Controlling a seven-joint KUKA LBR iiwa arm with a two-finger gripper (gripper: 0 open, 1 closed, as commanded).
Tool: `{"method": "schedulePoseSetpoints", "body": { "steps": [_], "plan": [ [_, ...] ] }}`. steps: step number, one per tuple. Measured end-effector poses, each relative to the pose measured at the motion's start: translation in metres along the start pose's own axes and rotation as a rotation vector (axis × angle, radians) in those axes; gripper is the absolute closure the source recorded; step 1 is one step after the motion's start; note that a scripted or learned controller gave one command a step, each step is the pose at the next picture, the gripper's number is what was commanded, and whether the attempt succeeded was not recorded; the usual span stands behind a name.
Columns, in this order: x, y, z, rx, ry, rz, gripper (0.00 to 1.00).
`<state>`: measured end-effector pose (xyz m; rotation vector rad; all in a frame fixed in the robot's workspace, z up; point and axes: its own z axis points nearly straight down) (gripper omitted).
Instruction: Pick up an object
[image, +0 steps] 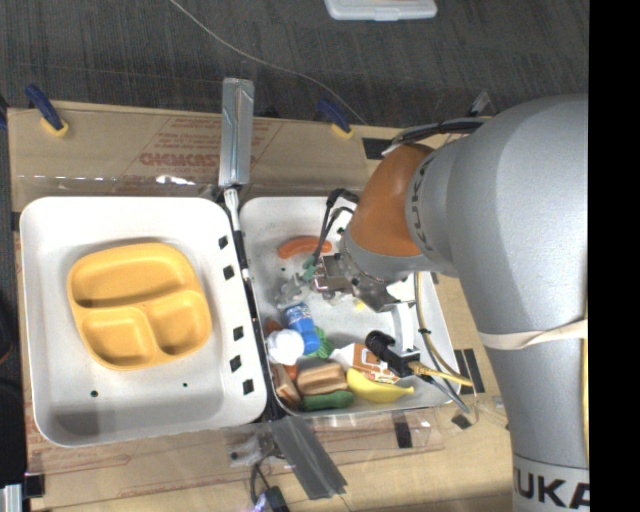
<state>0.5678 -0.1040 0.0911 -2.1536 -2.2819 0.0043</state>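
Hovering above the blue bottle (297, 322), the tool (327, 274), grip state untellable, seems mid-reach; descent comes next.

A dark grey carpeted floor (120, 45) fills the 12 o'clock side, crossed by a thin pale cable (225, 42). A white rectangular object (381, 9) lies at the top edge, toward 1 o'clock. The bench is covered by brown cardboard (150, 140) printed with red lettering, held by blue clamps (46, 110) at 10 and 12 o'clock. Light is even, without hard shadows.
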Motion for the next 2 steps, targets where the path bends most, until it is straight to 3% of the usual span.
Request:
{"method": "schedulePoseSetpoints", "body": {
  "steps": [1, 2],
  "plan": [
    [0.001, 0.001, -0.010, 0.001, 0.001, -0.004, 1.00],
    [0.049, 0.057, -0.104, -0.008, 0.001, 0.104, 1.00]
  ]
}}
